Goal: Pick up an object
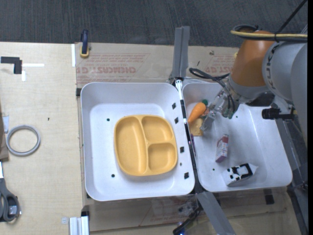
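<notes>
- Reaching in from the right, the grey KUKA arm with its orange band hangs over the right-hand shallow white plastic bin, its wrist tilted down toward that bin's upper left corner.
- Beside it, the left-hand shallow white plastic bin carries a yellow three-compartment plastic plate, broad and stiff, with nothing lying in its sections; it looks a poor candidate for a narrow grip.
- Low at the tip of the arm, the two-finger gripper sits just beside the orange carrot-shaped toy, which lies tilted against the left wall of the right bin. Whether its jaws are parted or closed I cannot tell, since the tip is dark and cluttered, and nothing can be seen held in it.
- That carrot looks light, smooth and rounded, likely hard plastic or firm foam; being tapered, it would probably slip if pinched near the point, so the thicker middle across its short axis seems the best hold. The wall close behind leaves little room.
- Just under it rests a small pale yellow lump, too indistinct to judge.
- Nearer mid-bin lies a small reddish wrapped packet, light and probably crinkly.
- Toward the front sits a small black-and-white blocky piece, well apart from the gripper.
</notes>
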Controlling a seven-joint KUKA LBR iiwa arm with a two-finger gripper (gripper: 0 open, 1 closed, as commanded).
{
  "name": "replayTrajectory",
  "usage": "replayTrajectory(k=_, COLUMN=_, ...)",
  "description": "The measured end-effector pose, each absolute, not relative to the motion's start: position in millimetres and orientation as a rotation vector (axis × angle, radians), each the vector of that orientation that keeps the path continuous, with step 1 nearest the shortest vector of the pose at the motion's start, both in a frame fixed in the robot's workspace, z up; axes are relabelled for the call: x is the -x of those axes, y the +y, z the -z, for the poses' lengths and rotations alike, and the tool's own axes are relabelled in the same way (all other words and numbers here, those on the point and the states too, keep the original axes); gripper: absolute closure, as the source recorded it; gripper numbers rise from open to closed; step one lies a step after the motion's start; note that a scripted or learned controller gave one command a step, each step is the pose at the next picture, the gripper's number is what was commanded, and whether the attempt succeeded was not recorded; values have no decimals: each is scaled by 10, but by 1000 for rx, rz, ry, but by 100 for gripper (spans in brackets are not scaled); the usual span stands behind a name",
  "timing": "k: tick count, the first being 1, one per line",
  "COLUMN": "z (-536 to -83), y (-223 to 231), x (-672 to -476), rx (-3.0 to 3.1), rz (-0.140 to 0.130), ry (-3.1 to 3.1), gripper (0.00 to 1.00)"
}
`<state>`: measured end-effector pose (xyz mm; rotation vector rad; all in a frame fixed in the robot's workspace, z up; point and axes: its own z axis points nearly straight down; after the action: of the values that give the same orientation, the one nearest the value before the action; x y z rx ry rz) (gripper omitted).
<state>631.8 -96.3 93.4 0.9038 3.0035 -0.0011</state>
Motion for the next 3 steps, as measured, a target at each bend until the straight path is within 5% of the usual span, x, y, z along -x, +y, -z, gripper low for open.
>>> replayTrajectory(k=1, z=-1063, y=-966, x=-6343, rx=-898, rz=2, ry=2996, gripper=100)
replayTrajectory(k=2, z=-927, y=-1299, x=-6441, rx=-1121, rz=16, ry=2958, gripper=100)
replayTrajectory(k=3, z=-886, y=-1112, x=-6336, rx=-1735, rz=24, ry=2663, gripper=100)
